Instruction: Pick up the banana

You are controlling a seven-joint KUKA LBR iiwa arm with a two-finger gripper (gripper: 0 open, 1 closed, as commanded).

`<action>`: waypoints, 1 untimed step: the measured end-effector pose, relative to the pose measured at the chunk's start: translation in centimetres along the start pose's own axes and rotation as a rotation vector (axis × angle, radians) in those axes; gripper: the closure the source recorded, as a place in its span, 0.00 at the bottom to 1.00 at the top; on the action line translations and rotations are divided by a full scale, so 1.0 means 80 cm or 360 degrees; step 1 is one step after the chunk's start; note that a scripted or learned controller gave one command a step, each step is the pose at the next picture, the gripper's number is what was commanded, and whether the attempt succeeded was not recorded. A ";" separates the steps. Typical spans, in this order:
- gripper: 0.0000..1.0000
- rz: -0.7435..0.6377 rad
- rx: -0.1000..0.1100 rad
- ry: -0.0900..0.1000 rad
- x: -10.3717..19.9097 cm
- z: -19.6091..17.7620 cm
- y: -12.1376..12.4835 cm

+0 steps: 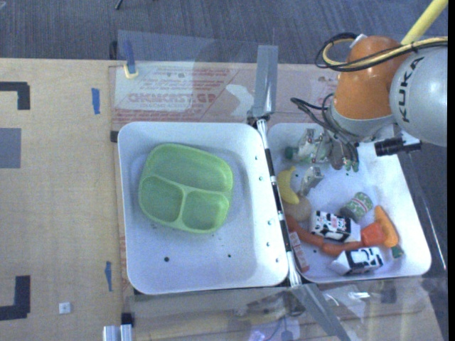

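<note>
**Arm over right bin, banana by the divider**

Tan wooden bench [57,212] carries two shallow white bins side by side. Left white bin [242,261] holds a light-green three-compartment plastic tray [186,187], sitting in its upper-left part. Right white bin [416,251] has the clutter. Grey arm w/ orange band [366,77] reaches in from the right, above the bin's top half. Gripper [313,172] hangs just right of the small yellow banana [287,187], which lies vs. the bin's left wall, near the divider. Can't tell how wide the gripper is set; nothing seen in it. Below: long orange carrot [323,244], black-and-white cow-print carton [331,224], second black-and-white carton [364,260], small green-striped round item [360,204].
</note>
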State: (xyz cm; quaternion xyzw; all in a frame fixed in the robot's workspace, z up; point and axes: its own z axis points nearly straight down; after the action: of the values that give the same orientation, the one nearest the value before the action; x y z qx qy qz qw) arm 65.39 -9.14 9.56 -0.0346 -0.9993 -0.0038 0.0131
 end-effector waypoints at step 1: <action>0.00 -0.0087 0.0012 -0.0050 0.040 0.011 -0.056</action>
State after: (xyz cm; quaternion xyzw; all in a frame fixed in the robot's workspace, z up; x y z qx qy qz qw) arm 61.87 -13.41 8.74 -0.0074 -1.0000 0.0001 -0.0026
